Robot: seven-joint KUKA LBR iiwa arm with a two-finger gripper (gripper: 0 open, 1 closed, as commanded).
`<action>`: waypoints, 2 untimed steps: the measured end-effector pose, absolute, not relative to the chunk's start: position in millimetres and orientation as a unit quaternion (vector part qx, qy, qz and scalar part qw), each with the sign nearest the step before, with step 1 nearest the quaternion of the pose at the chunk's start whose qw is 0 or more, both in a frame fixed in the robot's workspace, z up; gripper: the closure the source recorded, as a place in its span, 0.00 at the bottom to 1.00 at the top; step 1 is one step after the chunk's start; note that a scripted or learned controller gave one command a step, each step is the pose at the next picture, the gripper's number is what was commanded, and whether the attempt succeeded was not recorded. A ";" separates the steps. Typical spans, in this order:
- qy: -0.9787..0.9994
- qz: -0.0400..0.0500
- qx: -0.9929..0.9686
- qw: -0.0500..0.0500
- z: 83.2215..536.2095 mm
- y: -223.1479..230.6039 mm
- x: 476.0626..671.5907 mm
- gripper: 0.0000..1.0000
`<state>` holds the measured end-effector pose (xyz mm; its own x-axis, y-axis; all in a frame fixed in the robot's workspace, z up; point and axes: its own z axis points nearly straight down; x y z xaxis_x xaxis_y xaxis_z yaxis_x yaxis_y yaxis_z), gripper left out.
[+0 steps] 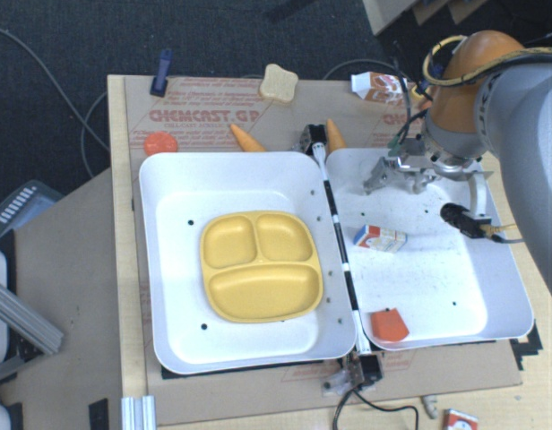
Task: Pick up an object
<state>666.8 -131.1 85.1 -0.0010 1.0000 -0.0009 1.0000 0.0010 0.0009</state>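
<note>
Tool point(403, 170) low over right bin point(491, 316), grip state indiscernible, small carton point(378, 237) nearby, yellow divided plate point(260, 265) in left bin point(168, 240).

Grey arm point(527, 106), orange wrist band point(469, 79), yellow cable loop point(442, 56), metallic pincer point(397, 170)

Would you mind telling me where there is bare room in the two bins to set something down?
Right bin: bare floor between the small carton and the orange block, toward its right rim. Left bin: a margin around the yellow divided plate. Crowded: the right bin's top, under the pincer.
</note>
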 end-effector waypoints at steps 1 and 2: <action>0.708 0.000 0.707 -0.001 88.8 -94.0 640.3 0.00; 0.707 0.000 0.707 -0.001 84.5 -98.6 612.6 0.00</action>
